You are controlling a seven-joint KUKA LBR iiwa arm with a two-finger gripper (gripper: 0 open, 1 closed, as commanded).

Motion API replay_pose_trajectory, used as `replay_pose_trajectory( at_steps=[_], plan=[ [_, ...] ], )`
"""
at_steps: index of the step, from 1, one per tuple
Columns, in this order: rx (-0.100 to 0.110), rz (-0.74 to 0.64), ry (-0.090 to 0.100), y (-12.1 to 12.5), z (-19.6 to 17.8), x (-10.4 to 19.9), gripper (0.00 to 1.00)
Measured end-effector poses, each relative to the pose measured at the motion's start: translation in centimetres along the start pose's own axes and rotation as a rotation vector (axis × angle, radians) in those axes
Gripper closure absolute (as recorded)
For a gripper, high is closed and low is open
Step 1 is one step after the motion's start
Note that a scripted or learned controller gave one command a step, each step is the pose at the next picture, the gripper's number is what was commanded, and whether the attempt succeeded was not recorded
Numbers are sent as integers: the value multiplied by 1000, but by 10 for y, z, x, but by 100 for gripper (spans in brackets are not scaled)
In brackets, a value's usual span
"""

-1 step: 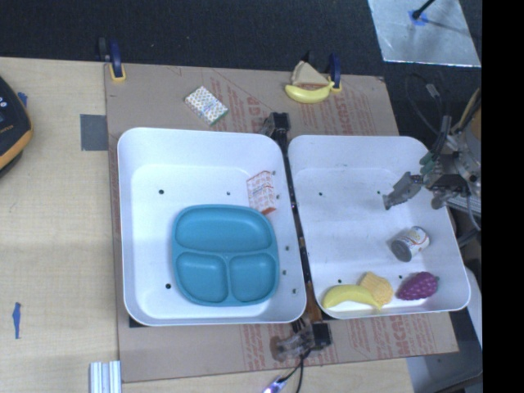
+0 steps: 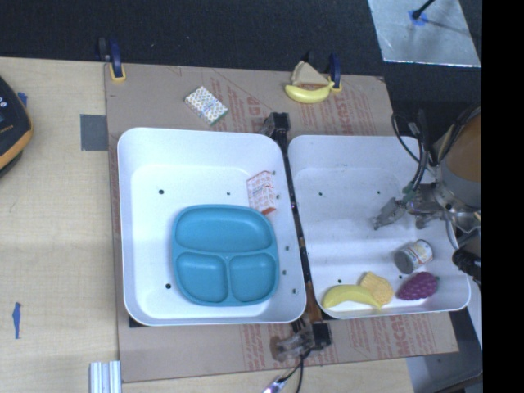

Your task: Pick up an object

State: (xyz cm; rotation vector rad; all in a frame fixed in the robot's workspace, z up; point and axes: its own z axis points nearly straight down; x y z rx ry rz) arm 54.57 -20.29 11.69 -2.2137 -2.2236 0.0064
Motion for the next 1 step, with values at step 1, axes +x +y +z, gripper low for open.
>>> replay_pose_trajectory(
  at_steps=[1],
  plan=[
    [-2,0,0,-50,16,-9,0]
  ],
)
